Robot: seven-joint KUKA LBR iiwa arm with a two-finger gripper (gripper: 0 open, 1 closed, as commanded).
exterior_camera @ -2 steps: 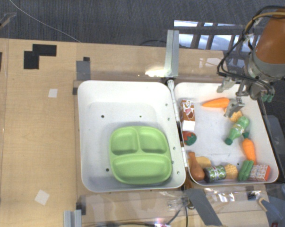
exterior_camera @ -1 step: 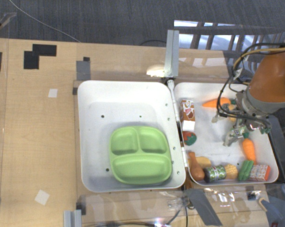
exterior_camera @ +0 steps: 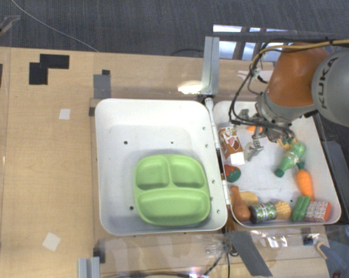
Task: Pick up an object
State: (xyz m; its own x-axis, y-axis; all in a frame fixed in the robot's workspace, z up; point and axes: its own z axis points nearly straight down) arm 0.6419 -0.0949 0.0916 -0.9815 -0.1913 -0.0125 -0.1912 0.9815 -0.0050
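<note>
The left white bin point(exterior_camera: 110, 155) holds a green three-compartment plastic tray point(exterior_camera: 172, 189). The grey arm's gripper point(exterior_camera: 256, 148) hangs over the right white bin point(exterior_camera: 330, 181); I cannot tell its state. A green plastic bottle point(exterior_camera: 289, 160) lies right of it, an orange carrot toy point(exterior_camera: 304, 183) nearer.

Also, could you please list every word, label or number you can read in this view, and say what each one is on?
"KUKA": on the grey arm, running vertically near the right edge.
Carton in the right bin: printing too blurred to read.
Can: label too small to read.
Red packet: print unreadable.
Green tray in the left bin: no text.
</note>
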